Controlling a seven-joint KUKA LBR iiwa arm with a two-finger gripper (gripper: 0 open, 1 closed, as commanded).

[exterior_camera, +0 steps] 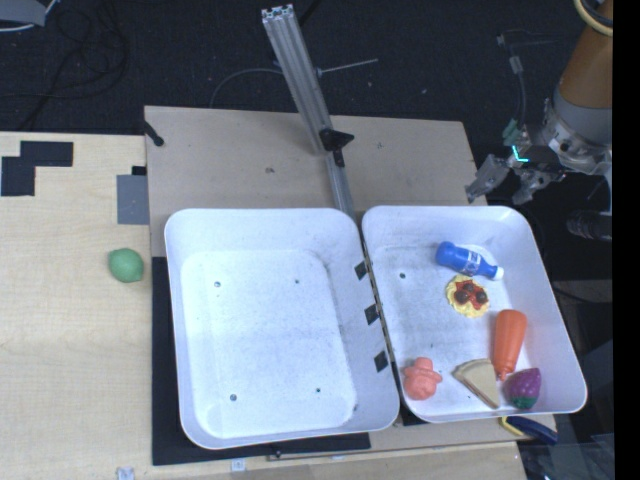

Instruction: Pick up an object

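Observation:
The right bin (400, 230) holds several toy items: a blue bottle (466, 260), a yellow and red piece (468, 296), an orange carrot (508, 339), a purple item (523, 387), a tan bread slice (479, 381) and a pink figure (422, 378). My gripper (506, 178) hangs above the bench just beyond the right bin's far right corner, apart from all of them. Its fingers (484, 181) are spread, with nothing between them.
The left bin (190, 230) sits beside the right one. A green ball (126, 265) lies on the bench left of the bins. A slanted metal rail (306, 78) runs down to the gap between the bins. A yellow and blue item (530, 428) lies by the right bin's front corner.

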